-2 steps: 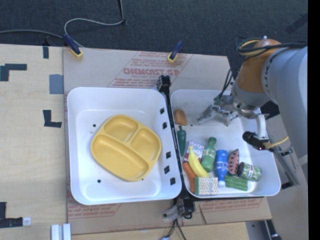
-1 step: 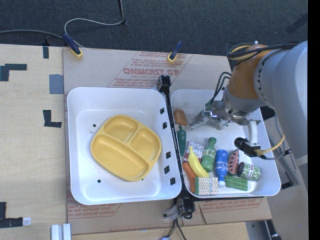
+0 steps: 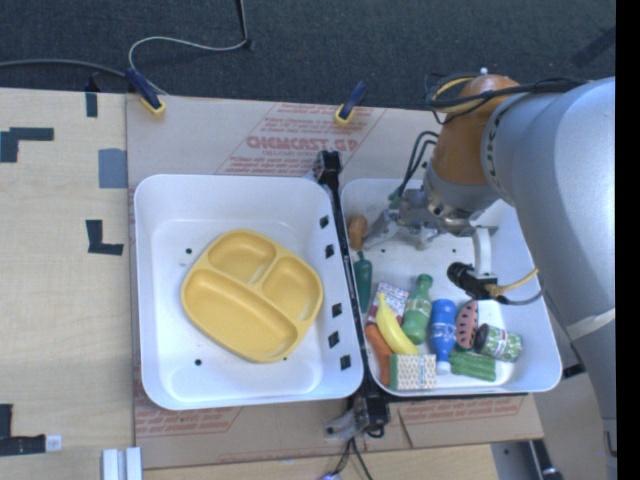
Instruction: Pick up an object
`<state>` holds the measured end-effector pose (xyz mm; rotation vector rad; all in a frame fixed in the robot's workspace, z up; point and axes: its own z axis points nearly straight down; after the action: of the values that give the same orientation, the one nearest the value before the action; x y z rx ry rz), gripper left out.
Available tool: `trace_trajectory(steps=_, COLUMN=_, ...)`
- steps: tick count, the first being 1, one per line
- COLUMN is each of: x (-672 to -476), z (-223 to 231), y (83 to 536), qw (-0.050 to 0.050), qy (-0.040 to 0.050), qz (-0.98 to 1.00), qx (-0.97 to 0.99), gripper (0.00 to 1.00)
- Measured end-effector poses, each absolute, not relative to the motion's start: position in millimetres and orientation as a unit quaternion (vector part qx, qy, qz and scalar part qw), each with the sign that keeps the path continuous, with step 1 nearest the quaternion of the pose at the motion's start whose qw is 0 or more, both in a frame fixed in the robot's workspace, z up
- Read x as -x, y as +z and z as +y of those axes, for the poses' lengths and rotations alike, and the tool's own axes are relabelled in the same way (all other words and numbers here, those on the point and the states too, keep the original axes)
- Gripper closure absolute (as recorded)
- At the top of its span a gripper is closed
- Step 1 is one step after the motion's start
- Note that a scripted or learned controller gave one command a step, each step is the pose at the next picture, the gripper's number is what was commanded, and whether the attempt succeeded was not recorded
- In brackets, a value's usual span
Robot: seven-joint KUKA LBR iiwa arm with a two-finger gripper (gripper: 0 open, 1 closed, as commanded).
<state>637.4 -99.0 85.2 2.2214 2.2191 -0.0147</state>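
Start at the near edge of the right bin (image 3: 545, 363): that is where your pickable things crowd. A green cucumber-like piece (image 3: 472, 367) lies along the near wall, next to a small can (image 3: 497, 343) and a watermelon slice (image 3: 466, 325). Just left of those stand a blue bottle (image 3: 442, 328) and a green bottle (image 3: 417, 308), their long axes running near-to-far, and a banana (image 3: 394, 328) slants beside them over a carrot (image 3: 377, 340) and a checked packet (image 3: 413, 371).

Now look further back. The hand (image 3: 400, 223) sits over the far part of the same bin, close to the divider between the bins, under the orange band of the arm (image 3: 560, 168). So the pile lies toward you from the hand, near but apart, and the bottles are the nearest of it. A small brownish item (image 3: 357, 230) rests just left of the hand by the divider.

You cannot tell from this slant whether the hand is spread or pressed together, and nothing is visibly pinched in it.

The left bin (image 3: 160, 298) holds a yellow divided plate (image 3: 252, 293), well apart from the hand.
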Motion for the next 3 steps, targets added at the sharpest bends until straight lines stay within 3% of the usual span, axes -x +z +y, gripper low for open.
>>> trace_trajectory(steps=1, x=-580.0, z=-145.3, y=85.8, qw=0.001, qy=-0.0005, qz=0.707, qx=-0.707, gripper=0.00)
trace_trajectory(steps=2, x=-580.7, z=-145.1, y=95.6, qw=0.002, qy=0.0001, qz=0.707, qx=-0.707, gripper=1.00)
trace_trajectory(steps=3, x=-580.6, z=-145.1, y=95.5, qw=0.002, qy=0.0001, qz=0.707, qx=-0.707, gripper=0.00)
